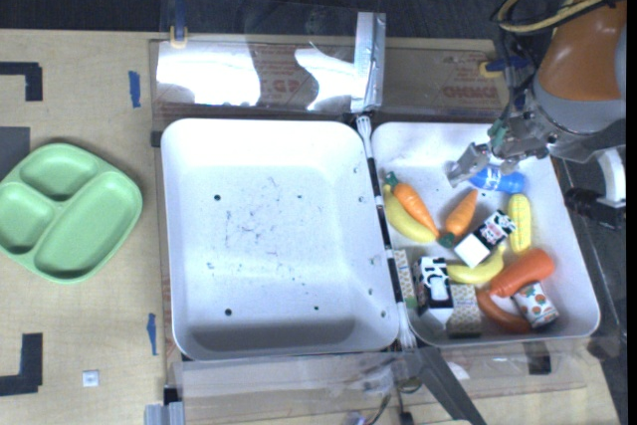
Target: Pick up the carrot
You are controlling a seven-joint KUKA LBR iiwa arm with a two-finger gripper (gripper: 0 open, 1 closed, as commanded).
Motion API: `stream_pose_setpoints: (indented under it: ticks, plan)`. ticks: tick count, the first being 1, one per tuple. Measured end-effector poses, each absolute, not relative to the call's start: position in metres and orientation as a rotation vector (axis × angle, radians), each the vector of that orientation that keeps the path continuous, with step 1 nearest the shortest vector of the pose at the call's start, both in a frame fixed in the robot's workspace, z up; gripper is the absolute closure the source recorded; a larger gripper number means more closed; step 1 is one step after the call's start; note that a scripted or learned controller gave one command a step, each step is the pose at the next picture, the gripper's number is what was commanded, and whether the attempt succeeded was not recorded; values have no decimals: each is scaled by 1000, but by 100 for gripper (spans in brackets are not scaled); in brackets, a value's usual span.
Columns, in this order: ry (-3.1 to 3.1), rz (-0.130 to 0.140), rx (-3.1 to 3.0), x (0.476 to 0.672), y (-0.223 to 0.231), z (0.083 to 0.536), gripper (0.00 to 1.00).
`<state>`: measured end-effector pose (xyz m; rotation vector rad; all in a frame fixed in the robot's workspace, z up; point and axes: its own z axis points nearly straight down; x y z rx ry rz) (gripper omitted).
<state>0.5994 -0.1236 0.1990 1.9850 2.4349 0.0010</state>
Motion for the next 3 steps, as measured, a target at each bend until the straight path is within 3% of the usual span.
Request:
stream_pose_setpoints:
  ticks: [1,2,3]
  plan:
    - [2360,3,2070,592,-145,90,0]
    - [2358,6,2070,593,-145,100,100]
    - [2407,1,2017,594,-80,220,100]
